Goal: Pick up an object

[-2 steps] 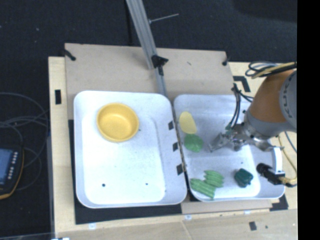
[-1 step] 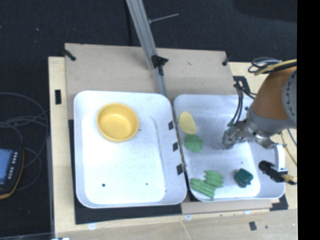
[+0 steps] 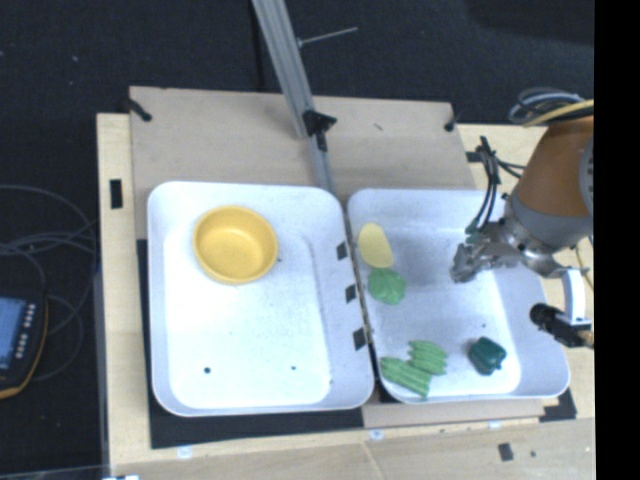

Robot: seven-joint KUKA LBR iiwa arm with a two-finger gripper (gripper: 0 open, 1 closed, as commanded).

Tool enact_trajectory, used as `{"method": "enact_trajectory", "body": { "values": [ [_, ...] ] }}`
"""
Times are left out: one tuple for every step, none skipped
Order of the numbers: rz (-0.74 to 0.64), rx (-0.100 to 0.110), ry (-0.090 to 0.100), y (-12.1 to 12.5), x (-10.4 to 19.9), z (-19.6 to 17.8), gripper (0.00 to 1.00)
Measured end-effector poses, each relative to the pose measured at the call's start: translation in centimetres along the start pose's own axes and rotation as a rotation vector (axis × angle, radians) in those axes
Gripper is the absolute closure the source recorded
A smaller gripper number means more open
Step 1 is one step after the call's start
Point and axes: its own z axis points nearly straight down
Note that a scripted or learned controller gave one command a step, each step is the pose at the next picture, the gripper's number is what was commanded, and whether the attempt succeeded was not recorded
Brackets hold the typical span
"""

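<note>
Gripper (image 3: 468,264) above right bin (image 3: 520,383), well apart from dark green object (image 3: 487,354)

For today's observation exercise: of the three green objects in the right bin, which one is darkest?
The dark green object near the bin's front right corner. The round one and the ridged one are both lighter green.

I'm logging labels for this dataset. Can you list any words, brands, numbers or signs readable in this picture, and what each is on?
None can be read.
The handheld device at the left edge has a lit blue screen, too small and blurred to read.
The yellow bowl, the two white bins and the green items carry no visible markings.
</note>
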Motion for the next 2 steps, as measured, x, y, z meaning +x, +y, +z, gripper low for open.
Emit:
{"method": "enact_trajectory", "body": {
  "values": [
    [0.000, 0.000, 0.000, -0.4, 0.0, -4.4, 1.00],
    [0.001, 0.000, 0.000, -0.7, -0.9, -9.1, 1.00]
  ]
}}
